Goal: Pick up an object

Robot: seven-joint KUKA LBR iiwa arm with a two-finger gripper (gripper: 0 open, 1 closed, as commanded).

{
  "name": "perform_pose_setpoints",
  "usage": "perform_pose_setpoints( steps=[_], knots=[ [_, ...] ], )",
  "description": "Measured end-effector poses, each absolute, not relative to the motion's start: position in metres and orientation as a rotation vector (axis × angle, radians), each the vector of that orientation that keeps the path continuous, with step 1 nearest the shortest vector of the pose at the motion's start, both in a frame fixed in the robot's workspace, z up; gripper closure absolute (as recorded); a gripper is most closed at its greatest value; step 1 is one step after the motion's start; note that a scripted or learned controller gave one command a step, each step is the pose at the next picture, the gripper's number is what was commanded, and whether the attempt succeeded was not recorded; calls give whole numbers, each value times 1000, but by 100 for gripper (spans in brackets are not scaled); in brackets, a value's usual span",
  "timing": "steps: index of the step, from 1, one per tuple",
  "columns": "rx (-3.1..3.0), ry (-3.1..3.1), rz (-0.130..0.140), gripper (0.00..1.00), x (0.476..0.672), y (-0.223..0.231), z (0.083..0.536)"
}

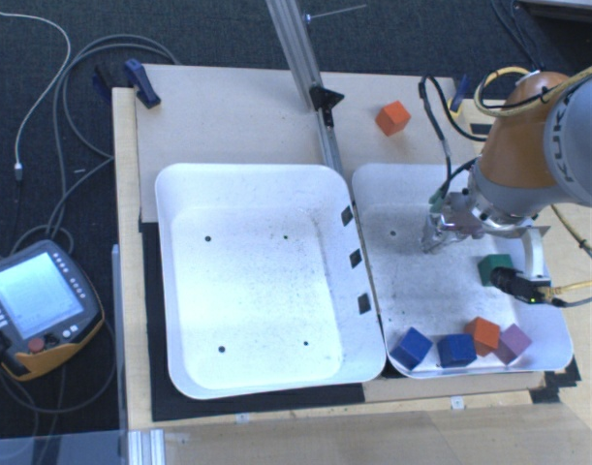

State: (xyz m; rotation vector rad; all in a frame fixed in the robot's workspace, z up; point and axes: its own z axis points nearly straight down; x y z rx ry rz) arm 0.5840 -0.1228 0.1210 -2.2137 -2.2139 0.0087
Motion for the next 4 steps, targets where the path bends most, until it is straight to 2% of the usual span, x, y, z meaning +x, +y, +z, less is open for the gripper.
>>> perform_pose_setpoints(
  steps=[1, 2, 3, 4],
  knots=[
    [-2234, -2225, -4, 100, 587, -194, 219],
    [-2222, -2223, -3, 0, 587, -189, 214],
    [-2231, -2237, -14, 0, 544, -216, 119],
    [-2236, -2241, -17, 100, 545, -217, 129]
  ],
)
